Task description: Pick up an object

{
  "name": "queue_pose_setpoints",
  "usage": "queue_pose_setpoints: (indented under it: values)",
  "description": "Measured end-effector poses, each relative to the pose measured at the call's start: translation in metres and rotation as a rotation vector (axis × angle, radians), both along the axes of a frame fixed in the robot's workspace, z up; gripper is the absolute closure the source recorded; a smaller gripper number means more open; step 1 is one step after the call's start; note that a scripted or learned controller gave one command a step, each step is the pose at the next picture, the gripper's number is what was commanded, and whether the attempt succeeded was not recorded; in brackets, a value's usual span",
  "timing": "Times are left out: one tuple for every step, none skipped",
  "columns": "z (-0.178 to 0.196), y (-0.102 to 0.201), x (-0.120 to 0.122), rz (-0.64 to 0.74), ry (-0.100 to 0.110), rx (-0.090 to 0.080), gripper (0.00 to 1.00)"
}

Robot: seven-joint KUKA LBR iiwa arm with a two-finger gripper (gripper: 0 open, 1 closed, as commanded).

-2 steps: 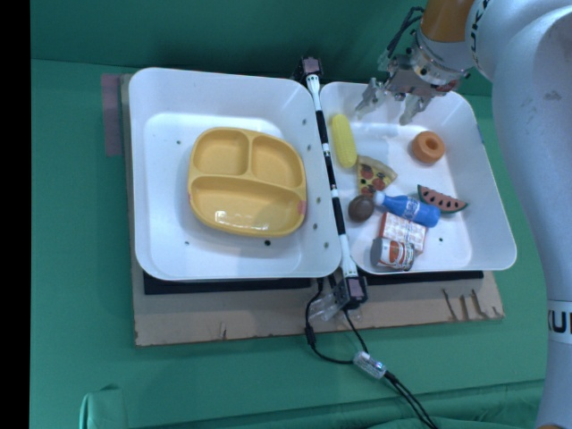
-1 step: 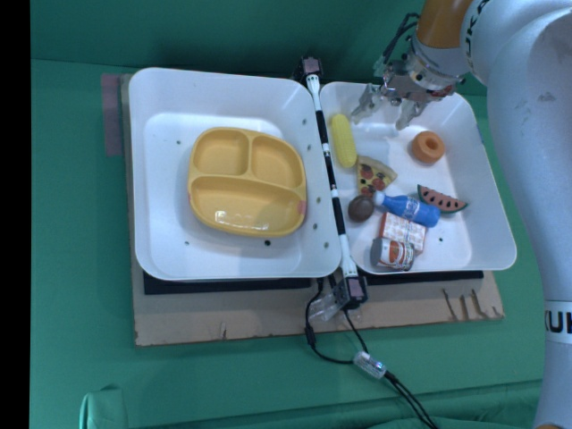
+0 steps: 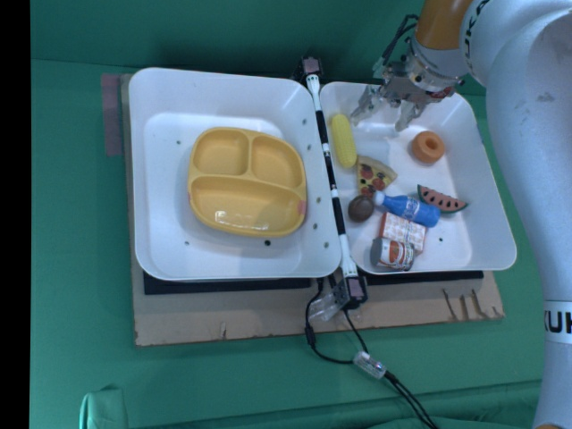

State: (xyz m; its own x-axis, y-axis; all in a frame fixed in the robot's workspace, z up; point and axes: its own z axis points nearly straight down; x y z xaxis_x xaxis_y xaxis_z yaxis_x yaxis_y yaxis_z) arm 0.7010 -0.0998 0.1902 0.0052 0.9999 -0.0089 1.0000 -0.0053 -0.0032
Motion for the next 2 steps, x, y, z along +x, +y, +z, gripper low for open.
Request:
queue_pose_setpoints:
  values:
    - [-0.0018,0.0003,-0.0035,-0.001,-0.008,0.000,0.00]
    - [-0.0029,0.0005,-0.0047,-0.002,-0.009,0.000,0.00]
